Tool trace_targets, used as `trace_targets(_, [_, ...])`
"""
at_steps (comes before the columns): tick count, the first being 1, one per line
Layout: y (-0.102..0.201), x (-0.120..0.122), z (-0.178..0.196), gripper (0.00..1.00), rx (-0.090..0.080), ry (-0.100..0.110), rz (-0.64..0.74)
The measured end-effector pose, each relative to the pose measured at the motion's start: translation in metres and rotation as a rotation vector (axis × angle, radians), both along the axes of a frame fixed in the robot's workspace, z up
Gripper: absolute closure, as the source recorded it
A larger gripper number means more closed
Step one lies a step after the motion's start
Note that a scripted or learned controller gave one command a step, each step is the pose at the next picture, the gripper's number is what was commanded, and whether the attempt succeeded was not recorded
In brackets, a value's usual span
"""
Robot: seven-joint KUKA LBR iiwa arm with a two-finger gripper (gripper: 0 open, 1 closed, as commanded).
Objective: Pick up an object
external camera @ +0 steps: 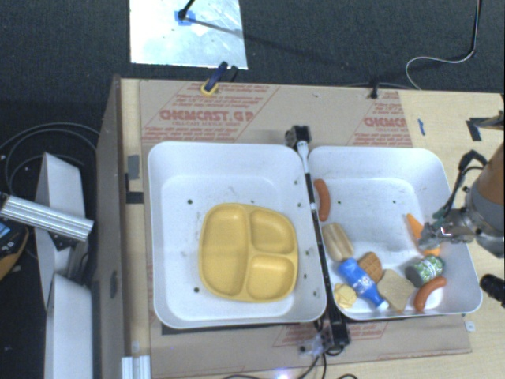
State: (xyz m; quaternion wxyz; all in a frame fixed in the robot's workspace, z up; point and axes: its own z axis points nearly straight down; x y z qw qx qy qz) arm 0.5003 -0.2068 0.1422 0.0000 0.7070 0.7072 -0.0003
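The right bin (379, 176) holds several toy foods. A red sausage (322, 198) lies by its left wall, with a tan bun (338, 241) below it. Along the front lie a blue bottle (361, 283), a brown cookie (372, 264), a yellow piece (345, 294), a tan toast slice (395, 289) and a second sausage (428, 293). A green can (426, 270) and an orange carrot (414, 227) sit at the right side. My gripper (436, 235) hangs low at the bin's right edge, right beside the carrot and just above the green can.
The left bin (181, 172) holds a yellow divided plate (248, 251). A black clamp (300, 137) sits at the top of the ridge between the bins. Cables run along the floor at the left and the upper right.
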Motion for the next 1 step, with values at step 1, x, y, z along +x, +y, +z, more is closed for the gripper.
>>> trace_targets(1, [0.0015, 0.0963, -0.0587, 0.00, 0.001, -0.001, 0.004])
